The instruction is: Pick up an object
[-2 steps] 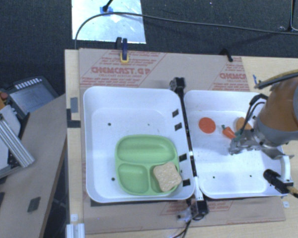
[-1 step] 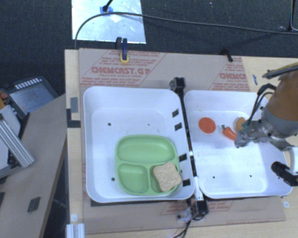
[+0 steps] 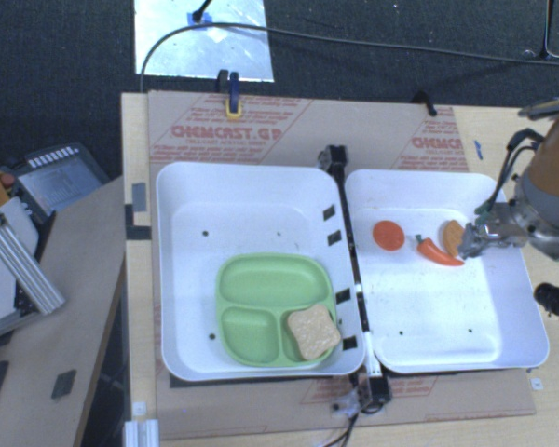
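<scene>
The right bin [image 3: 447,343] holds a round orange-red object [image 3: 388,235], a red chili-shaped object [image 3: 439,251] and a small brown object [image 3: 453,235] just behind it. My gripper [image 3: 472,238] is low over the bin's right side, right next to the brown object and the chili's right end. The arm's orange band [image 3: 552,166] shows at the right edge. In the left bin [image 3: 242,203] a green divided plate [image 3: 261,305] carries a tan slice of bread [image 3: 313,331] in its front right compartment.
A black divider with clips [image 3: 347,250] runs between the two bins. Cardboard [image 3: 298,128] lies under the bins. A clamp [image 3: 233,96] sits at the back, and a grey device [image 3: 61,184] stands on the left table.
</scene>
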Available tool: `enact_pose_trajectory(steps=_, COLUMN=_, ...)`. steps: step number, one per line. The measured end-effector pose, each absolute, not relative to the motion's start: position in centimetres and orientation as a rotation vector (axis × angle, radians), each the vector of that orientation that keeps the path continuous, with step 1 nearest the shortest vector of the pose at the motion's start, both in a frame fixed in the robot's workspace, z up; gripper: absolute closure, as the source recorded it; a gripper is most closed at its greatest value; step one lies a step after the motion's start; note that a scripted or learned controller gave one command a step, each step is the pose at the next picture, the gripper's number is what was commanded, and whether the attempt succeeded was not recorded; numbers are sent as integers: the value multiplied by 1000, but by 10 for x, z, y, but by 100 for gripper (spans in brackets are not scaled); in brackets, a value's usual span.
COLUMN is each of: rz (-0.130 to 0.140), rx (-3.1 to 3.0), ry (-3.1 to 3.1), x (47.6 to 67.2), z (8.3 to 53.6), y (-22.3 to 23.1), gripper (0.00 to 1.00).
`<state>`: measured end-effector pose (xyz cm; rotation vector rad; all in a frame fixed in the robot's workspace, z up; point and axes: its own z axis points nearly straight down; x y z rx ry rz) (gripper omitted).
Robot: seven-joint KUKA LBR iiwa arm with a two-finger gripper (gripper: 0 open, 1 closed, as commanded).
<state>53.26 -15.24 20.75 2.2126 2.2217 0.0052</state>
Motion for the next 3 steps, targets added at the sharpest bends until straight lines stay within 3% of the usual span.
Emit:
enact_pose_trajectory(steps=1, rz=2, rx=2216, ry=2224, x=533, z=209, y=-152, gripper=100)
enact_pose_trajectory(steps=3, rz=4, rx=2211, ry=2234, x=531, z=208, y=-29, gripper=100)
